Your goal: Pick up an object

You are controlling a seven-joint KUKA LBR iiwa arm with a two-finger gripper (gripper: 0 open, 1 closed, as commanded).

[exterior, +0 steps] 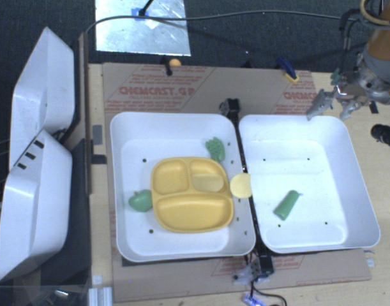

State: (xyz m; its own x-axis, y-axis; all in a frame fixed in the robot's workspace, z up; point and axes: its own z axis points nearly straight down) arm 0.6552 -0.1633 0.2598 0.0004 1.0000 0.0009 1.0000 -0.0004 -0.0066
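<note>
**Claw above right bin's far corner, nothing in it**

While the arm [381, 43] reached in from the right, its claw [336, 105] hung over the far right edge of the right bin [348, 171], fingers spread, with nothing between them. A green cylinder [286, 204] lay in that bin, well apart from the claw. Left bin [127, 171] held a yellow tray [191, 194], a green leafy piece [216, 148] at its far corner, a green lump [141, 201] touching its left side. A yellow disc [240, 185] sat on the rims between the bins.
</note>
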